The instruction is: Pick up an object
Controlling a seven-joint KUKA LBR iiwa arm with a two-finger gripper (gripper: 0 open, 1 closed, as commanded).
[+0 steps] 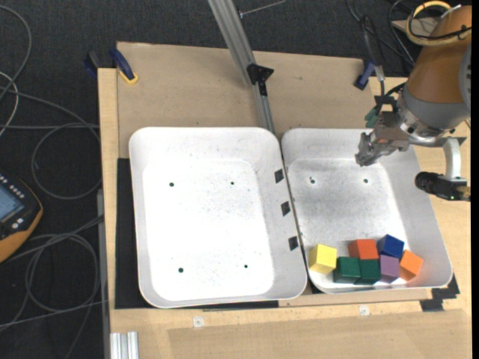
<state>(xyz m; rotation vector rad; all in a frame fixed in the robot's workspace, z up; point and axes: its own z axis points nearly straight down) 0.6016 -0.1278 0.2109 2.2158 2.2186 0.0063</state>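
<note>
gripper (368, 155) hangs over far end of right bin (337, 200), can't tell if it's open or closed | blocks (367, 260) all jammed in the near right corner | risk: packed so tight it'll probably just shove them or snag two

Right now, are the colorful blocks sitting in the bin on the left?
No, the blocks are bunched along the near edge of the right bin, beside the left bin.
</note>
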